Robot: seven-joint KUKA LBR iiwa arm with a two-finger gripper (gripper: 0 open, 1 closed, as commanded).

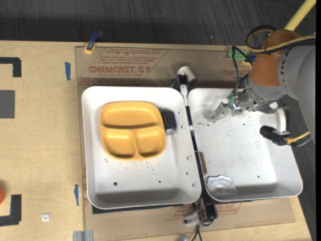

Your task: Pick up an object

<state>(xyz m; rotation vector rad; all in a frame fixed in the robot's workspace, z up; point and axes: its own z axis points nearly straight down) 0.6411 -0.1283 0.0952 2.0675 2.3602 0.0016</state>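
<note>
Two shallow white plastic bins sit side by side on a brown cardboard-covered bench [125, 64]. The left bin [100, 185] carries a yellow moulded plastic tray with three compartments [133, 129], lying flat toward the bin's ten o'clock corner. Touching the tray's three o'clock edge is a small dark grey block-shaped object [168, 120], which lies close to the bin's right wall.

The right bin [281, 177] bears a clear, crumpled plastic cup-like object [220, 186] at its seven o'clock corner, resting against the near rim. Dark specks dot the floor of both bins.

The grey arm with its orange band [266, 64] reaches in from three o'clock and hangs over the right bin's twelve o'clock portion. Its two-finger gripper [219, 112] points toward nine o'clock, low over the bin floor near the far rim. The metal fingers blur against the white floor, so I cannot tell how far apart they stand, and I cannot see anything between them. The gripper is well apart from the clear object at the near rim, and the bins' shared wall lies between it and the yellow tray.

A small blue and yellow clip [92, 41] lies on the bench at eleven o'clock, beyond the left bin.
</note>
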